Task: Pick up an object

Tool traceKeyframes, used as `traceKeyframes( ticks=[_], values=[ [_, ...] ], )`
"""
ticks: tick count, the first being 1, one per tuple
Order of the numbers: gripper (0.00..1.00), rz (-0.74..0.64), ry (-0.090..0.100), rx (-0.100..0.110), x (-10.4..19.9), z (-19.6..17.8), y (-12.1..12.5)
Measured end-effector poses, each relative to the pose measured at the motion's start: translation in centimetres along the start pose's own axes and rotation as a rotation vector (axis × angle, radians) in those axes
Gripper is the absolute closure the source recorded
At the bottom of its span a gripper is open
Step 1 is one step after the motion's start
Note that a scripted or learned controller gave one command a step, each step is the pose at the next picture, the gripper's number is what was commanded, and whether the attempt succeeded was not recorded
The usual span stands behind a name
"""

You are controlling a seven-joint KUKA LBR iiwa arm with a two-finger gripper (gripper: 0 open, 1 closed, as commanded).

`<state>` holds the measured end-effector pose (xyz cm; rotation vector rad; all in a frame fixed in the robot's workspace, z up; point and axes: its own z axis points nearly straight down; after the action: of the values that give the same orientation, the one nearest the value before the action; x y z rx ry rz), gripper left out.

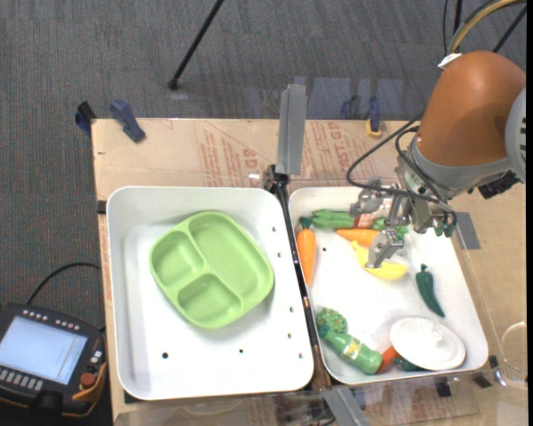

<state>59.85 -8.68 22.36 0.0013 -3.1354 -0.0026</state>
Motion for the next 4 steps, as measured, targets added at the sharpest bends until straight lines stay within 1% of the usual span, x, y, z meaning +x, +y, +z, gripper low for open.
traceKeyframes(
  ticks=[1, 2, 3, 4],
  values=[
    [0.00, -0.136, -0.005, -0.001, -4.3, 13.8, -4.4],
    [1.00, -0.138, -0.002, -0.002, -4.3, 13.1, -4.2],
    [0.00, -0.138, -0.002, -0.002, -4.3, 13.1, -4.2],
    [0.00, -0.039, 0.000, -0.002, -2.0, 13.9, -4.4]
  ],
)
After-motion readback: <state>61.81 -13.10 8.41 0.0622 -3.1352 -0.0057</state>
